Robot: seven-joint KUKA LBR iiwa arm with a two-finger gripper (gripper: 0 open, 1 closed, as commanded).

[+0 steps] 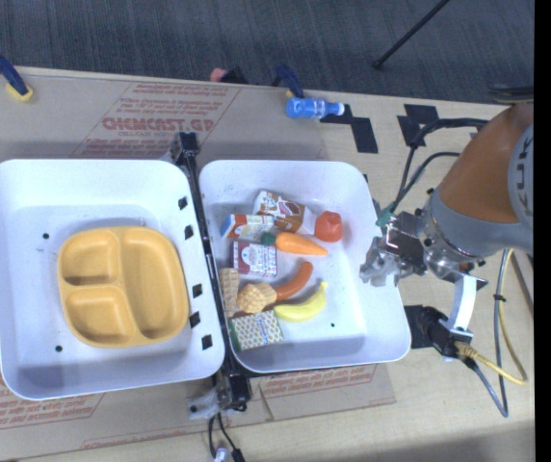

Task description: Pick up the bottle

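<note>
— What lay on the bench, biggest first?

— Two shallow white plastic bins. The left bin (6, 258) held a smooth yellow divided tray (121, 284). The right bin (381, 325) held a jumble of glossy toy food. The gripper (380, 263) hung over that bin's right rim, and I couldn't tell whether it was open or clenched.

— And the bottle?

— It was probably the small white-and-red piece (247, 226) lying on its side at the upper left of the pile, touching a printed carton (255, 258), with an orange carrot (301, 244) just beside it. It was too blurred to be certain.

— How would it handle?

— I judged it light, stiff hollow plastic, rounded and slick. It was best pinched across the middle of its body, since it could roll away.
</note>
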